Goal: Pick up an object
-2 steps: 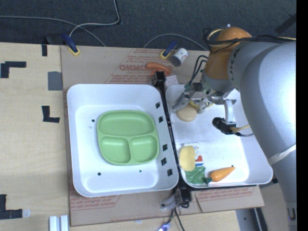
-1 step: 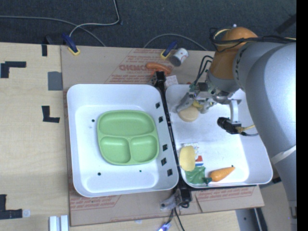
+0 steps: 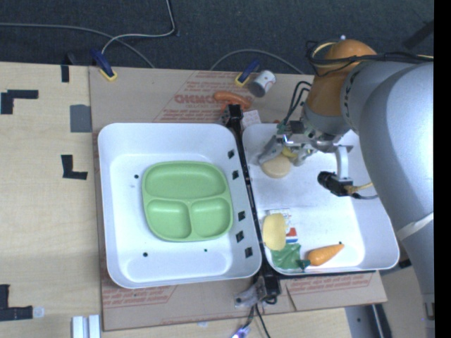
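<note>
In the right bin (image 3: 366,217), a pale tan rounded object (image 3: 276,167) lies near the far left corner. My gripper (image 3: 285,146) hangs right over it, its metal fingers reaching down to the object's top edge. Toward the bin's near side sit a yellow lemon-like piece (image 3: 274,230), a small red and white card (image 3: 289,234), a green leafy piece (image 3: 285,258) and an orange carrot (image 3: 325,253). The left bin (image 3: 120,189) holds a green divided plate (image 3: 188,199).
The grey arm with its orange band (image 3: 338,76) fills the right side above the right bin. A black cable end (image 3: 337,184) hangs over the bin's middle. An orange sausage-like item (image 3: 232,98) and a grey cylinder (image 3: 261,83) lie on the cardboard behind the bins.
</note>
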{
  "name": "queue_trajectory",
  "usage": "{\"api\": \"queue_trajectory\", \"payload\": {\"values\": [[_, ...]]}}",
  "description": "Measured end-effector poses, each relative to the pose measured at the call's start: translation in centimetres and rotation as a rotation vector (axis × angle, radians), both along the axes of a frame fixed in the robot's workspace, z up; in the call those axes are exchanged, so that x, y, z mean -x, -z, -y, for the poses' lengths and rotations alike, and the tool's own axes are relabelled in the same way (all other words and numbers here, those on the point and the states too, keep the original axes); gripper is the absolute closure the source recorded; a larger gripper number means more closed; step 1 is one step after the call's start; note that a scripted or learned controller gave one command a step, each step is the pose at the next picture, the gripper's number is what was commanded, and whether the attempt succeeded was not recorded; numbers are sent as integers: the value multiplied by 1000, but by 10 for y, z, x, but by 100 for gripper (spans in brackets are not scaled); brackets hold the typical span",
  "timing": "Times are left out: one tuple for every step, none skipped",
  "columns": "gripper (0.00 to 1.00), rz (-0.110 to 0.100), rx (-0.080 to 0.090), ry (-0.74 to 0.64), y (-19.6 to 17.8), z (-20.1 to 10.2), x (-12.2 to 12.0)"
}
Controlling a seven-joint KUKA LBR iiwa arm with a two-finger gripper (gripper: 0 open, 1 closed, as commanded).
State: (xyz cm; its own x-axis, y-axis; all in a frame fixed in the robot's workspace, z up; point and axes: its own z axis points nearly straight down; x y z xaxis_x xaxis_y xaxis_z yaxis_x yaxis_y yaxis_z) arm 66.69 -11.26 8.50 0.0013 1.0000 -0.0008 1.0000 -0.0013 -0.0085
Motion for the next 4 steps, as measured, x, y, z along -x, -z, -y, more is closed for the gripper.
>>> {"api": "queue_trajectory", "payload": {"values": [[0, 9, 2, -2, 0, -19, 9], [0, -1, -3, -1, 0, -17, 0], [0, 0, -4, -1, 0, -4, 0], [0, 4, 1, -1, 0, -15, 0]]}}
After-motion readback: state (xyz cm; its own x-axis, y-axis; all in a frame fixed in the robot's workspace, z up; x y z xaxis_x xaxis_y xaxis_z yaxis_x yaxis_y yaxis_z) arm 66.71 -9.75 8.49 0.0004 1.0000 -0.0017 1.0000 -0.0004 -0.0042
